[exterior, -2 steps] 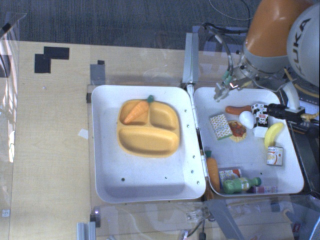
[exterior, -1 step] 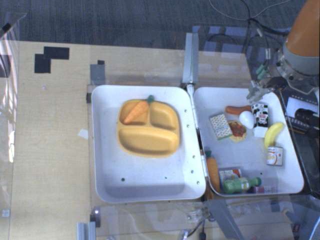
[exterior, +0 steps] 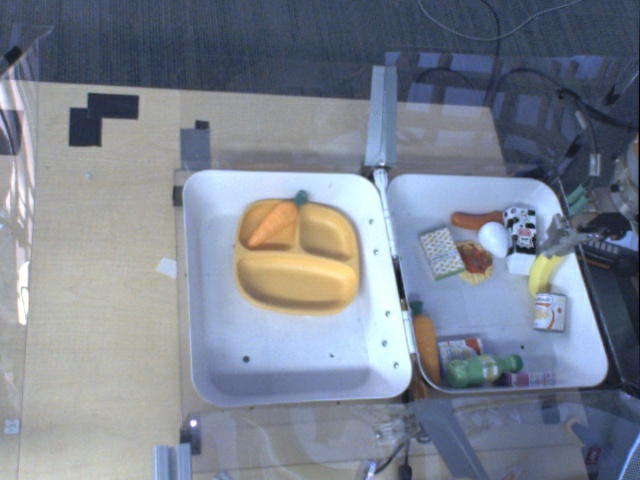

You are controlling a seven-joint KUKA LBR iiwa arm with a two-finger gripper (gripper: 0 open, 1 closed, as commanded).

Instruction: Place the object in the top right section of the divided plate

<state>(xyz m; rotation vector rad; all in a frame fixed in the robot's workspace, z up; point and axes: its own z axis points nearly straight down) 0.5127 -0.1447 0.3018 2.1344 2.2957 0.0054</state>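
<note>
Yellow plate (exterior: pixel 297 258) is sitting in the left bin (exterior: pixel 200 298), with a carrot (exterior: pixel 270 224) lying in its top left section. Right of the plate, the other bin (exterior: pixel 590 363) is holding a banana (exterior: pixel 545 269), an egg (exterior: pixel 492 237) and a green bottle (exterior: pixel 482 370). The tool (exterior: pixel 556 234) is hovering just above the banana; its opening cannot be told.

counter (exterior: pixel 100 298): pale wood-grain, matt. left bin (exterior: pixel 210 298) and right bin (exterior: pixel 590 358): smooth white plastic, slight sheen. plate (exterior: pixel 300 278): yellow moulded plastic, soft gloss. carrot (exterior: pixel 268 226) on it: orange plastic, matt. egg (exterior: pixel 492 237): glossy white. bottle (exterior: pixel 482 370): shiny green plastic. rail (exterior: pixel 380 118) between the bins: dull grey metal. floor (exterior: pixel 250 18): dark rough carpet.
</note>
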